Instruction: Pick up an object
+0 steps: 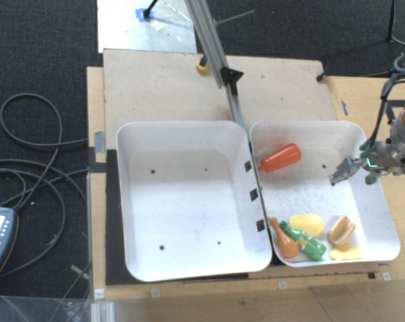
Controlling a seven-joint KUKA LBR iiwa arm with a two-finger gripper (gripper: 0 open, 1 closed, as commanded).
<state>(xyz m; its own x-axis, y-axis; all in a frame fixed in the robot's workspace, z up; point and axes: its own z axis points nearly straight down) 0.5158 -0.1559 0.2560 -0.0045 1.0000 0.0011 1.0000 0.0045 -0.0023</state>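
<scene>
Camera view: orange cylinder (281,157) lies near-horizontal, right end slightly up; fingers (341,171) state unclear.

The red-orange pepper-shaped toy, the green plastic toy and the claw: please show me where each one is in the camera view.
red-orange pepper-shaped toy (281,157), camera view, middle of its body.
green plastic toy (307,244), camera view, middle of its green body.
claw (342,172), camera view, at its grey tip over the right bin.

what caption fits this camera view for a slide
Gripper poised over the right bin, near an orange toy and a pile of play food.
</scene>
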